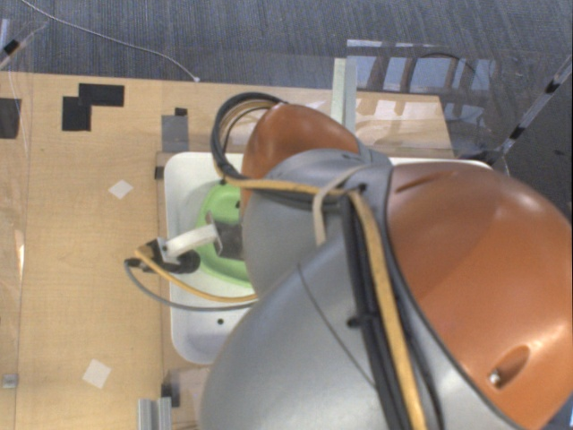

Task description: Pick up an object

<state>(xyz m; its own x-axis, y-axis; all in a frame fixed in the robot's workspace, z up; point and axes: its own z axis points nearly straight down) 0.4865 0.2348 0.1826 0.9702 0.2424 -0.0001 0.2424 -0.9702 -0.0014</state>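
Camera view has my own grey and orange arm (358, 285) across most of the frame, so I cannot tell whether my pincer (231, 238) is spread or pressed together. It sits low in the white bin (183, 182) on the desk (81, 240), right over a light green round object (215, 206) that lies by the bin's left wall, nearer the far edge than the near one. That, I judge, is my target. To do this well I should centre over the green body rather than its rim, settle gently, close firmly, then lift straight up, clear of the wall, before swinging away.
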